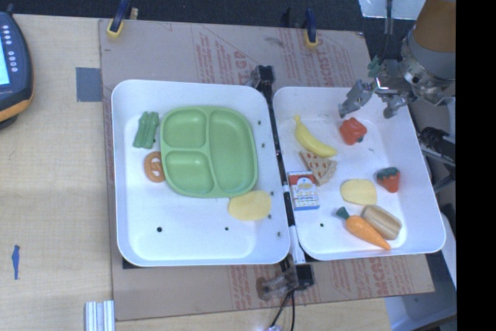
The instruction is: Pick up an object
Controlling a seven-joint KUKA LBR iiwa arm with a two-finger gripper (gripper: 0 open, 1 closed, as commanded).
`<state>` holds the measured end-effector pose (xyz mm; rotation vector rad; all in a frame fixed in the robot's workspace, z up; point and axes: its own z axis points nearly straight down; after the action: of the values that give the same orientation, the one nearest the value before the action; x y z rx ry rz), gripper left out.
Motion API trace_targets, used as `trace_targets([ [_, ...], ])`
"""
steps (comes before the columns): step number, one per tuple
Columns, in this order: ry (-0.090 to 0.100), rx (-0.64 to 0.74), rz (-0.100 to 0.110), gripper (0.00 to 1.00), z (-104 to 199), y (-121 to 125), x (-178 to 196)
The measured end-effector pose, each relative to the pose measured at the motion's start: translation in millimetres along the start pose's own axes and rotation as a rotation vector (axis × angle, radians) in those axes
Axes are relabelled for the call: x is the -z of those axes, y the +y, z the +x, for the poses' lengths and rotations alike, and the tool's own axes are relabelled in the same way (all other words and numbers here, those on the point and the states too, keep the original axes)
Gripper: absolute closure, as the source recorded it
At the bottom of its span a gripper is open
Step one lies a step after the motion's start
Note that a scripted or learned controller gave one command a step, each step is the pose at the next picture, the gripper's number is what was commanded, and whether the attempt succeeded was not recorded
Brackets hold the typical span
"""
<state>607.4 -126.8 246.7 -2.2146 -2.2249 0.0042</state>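
Note:
My gripper [373, 104] hangs over the far part of the right bin [418, 167], open, with nothing between its fingers. A red pepper [353, 131] lies just below and to the left of it, close to the left finger [353, 100]. Further left a yellow banana [312, 138] rests near the bin's left wall. Nearer the front lie a brown waffle slice [318, 167], a small carton [304, 191], a pale yellow chip [358, 191], a strawberry [388, 179], a carrot [363, 229] and a bread roll [381, 220].
The left bin [124, 205] holds a green divided plate [209, 151], a green bean bunch [146, 129], an orange pretzel ring [154, 167] and a yellow piece [249, 205]. Clamps [310, 27] pin the cardboard at the back. A handheld pendant [12, 66] lies far left.

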Motion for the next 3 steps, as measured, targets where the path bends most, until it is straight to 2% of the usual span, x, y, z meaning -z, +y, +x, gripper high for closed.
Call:
trace_targets([
  [1, 0.000, -0.002, 0.010, 0.00, -37.1, 17.6, -164.0],
  [2, 0.000, 0.001, -0.004, 0.00, -34.4, 50.7, -153.8],
  [3, -0.001, 0.002, -0.001, 1.00, -35.5, 49.7, -143.0],
])
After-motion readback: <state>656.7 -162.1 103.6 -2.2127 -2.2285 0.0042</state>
